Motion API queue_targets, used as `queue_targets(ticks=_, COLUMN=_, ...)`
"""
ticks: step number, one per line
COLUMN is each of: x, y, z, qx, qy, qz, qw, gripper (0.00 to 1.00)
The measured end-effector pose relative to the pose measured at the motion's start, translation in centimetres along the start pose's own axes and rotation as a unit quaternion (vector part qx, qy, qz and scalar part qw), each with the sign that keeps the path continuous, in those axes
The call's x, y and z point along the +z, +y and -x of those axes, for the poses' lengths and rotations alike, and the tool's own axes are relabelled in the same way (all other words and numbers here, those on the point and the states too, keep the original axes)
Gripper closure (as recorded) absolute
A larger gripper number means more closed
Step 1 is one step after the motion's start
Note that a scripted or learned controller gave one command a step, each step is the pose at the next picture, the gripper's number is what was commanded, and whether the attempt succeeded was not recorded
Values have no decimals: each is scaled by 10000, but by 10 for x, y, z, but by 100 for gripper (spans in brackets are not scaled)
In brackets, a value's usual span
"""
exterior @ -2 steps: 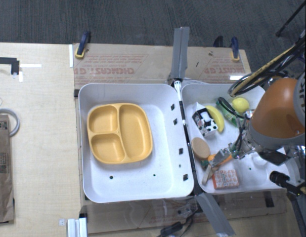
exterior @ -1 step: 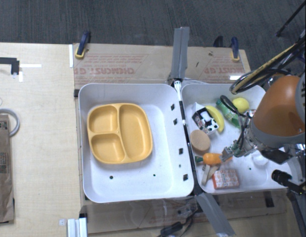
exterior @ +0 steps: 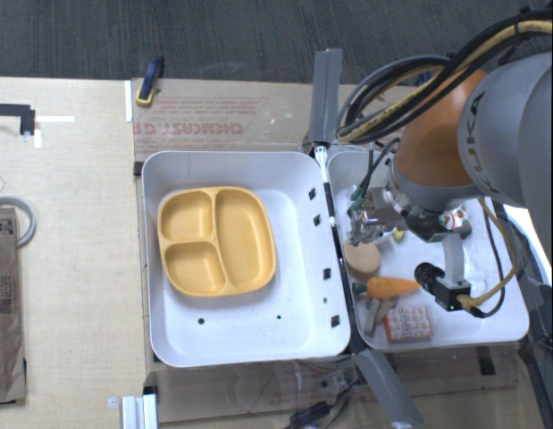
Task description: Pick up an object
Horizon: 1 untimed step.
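1. Whether my gripper (exterior: 365, 217) is open or closed I cannot tell; it hangs low in the right bin (exterior: 517, 324), holding nothing I can see.
2. Nothing lifted yet: egg (exterior: 362, 257) just at 6 o'clock, carrot (exterior: 392, 286) and box (exterior: 407, 324) beyond.
3. Bin wall (exterior: 334, 239) crowds me at 9 o'clock; past it, a tray (exterior: 218, 239) in the left bin.

The gripper (exterior: 370, 224) sits low in the right bin (exterior: 504, 329), hemmed by the bin divider (exterior: 334, 239) just left of it and a tan rounded object (exterior: 362, 257), carrot (exterior: 392, 286) and patterned box (exterior: 407, 324) crowded below; far left of it, bare floor surrounds the yellow tray (exterior: 217, 240)
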State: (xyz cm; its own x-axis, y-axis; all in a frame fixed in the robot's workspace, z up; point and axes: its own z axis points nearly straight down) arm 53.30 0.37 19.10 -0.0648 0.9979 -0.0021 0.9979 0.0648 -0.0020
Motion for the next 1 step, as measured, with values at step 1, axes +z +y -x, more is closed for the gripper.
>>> queue_targets(ticks=1, x=0, y=11, z=61, qx=-839, qy=-3, qz=4, qw=9965, gripper=100)
